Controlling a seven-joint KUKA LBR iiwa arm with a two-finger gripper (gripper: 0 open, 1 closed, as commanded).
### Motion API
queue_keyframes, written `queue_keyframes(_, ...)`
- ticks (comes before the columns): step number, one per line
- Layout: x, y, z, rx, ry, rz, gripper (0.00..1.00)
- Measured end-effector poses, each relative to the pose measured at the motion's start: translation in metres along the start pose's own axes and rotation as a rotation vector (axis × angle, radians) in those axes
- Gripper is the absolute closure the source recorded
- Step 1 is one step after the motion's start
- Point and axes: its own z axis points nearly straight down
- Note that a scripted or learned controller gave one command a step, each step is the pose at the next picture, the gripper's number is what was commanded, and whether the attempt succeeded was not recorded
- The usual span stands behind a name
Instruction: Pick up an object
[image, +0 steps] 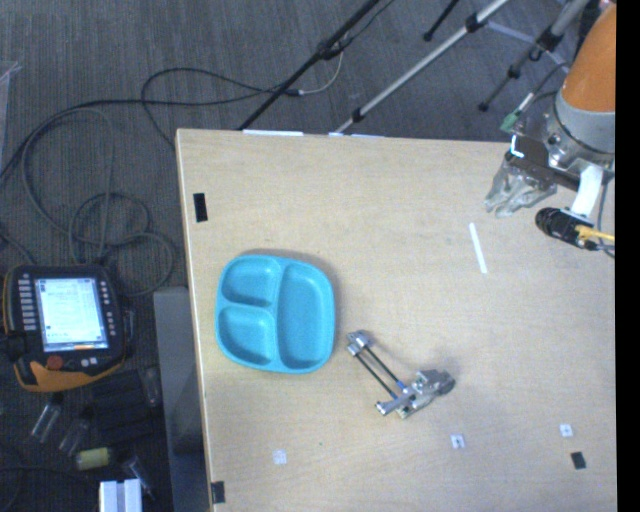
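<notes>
A blue divided plate lies on the tan bench top, left of centre. Just right of it rests a metal hand tool with two long thin rods and a clamp-like head, lying at a slant. A short white stick lies further back on the right. My gripper hangs at the upper right, above bare bench, well away from the plate and the tool and a little up and right of the stick. Nothing shows in its grasp.
The grey arm with its orange band comes in at the top right, with a black and yellow fitting beside the wrist. Small black and white markers dot the bench. Off the left edge sit a teach pendant and cables.
</notes>
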Motion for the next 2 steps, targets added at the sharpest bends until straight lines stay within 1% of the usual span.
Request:
queue_keyframes(1,-0.02,0.042,-0.032,-0.003,-0.002,-0.198,1.0)
queue_keyframes(2,-0.016,0.04,-0.049,-0.004,-0.002,-0.313,1.0)
